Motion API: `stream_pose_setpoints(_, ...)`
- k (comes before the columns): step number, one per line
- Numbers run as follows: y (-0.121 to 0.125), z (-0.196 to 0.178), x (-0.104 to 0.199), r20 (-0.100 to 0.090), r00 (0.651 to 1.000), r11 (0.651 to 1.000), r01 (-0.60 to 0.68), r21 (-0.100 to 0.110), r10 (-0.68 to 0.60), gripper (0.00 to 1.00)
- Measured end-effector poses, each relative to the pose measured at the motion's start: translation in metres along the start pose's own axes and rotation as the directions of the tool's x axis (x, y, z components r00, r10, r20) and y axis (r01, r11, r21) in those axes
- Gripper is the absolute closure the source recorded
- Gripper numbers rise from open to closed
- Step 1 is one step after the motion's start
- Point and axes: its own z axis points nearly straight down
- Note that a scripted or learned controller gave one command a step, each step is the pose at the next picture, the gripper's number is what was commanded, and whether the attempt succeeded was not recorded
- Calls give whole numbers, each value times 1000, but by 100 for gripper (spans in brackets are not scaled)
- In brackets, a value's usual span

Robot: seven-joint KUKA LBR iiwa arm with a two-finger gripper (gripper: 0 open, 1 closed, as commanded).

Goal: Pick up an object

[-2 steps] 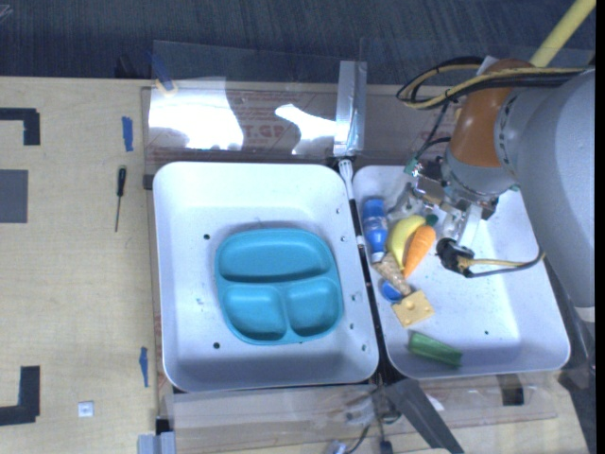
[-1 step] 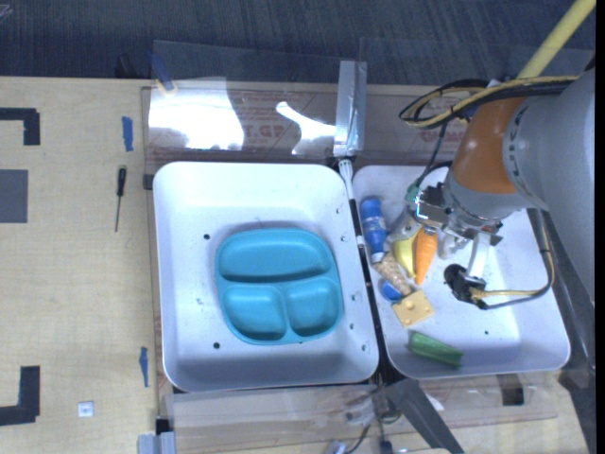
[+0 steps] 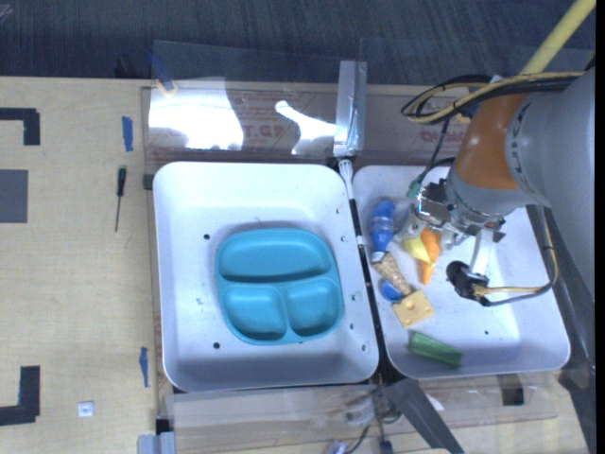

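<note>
The gripper (image 3: 437, 223) hung low over the right bin (image 3: 529, 334), down among the small toys, and from where I stood I could not tell whether it had anything or not; the wrist hardware hid that end of it. The closest things to it were an orange carrot-shaped toy (image 3: 428, 251) and a yellow piece (image 3: 414, 249), lying touching each other just under the gripper. Those looked like the likeliest target.

The trouble I expected was crowding. The orange and yellow pieces were pressed together, so a closing grasp could catch both, or squeeze one out sideways. A blue bottle (image 3: 381, 225) lay just beside them toward the divider, a tan speckled piece (image 3: 391, 274) sat below it, and a yellow cheese wedge (image 3: 412, 307) below that; any of them could be nudged or pinned against the bin wall. A black cable (image 3: 471, 282) looped near the wrist and might snag a toy.

A green cylinder (image 3: 434, 349) lay well apart near the front edge. The left bin (image 3: 180, 282) held a blue divided tray (image 3: 278, 285), far from the action. A screwdriver (image 3: 120, 194) lay on the surface (image 3: 66, 301).
</note>
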Motion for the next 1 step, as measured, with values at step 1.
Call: stream_pose_setpoints(1,7,-90,56,-1,995,995,103,2,-103,100)
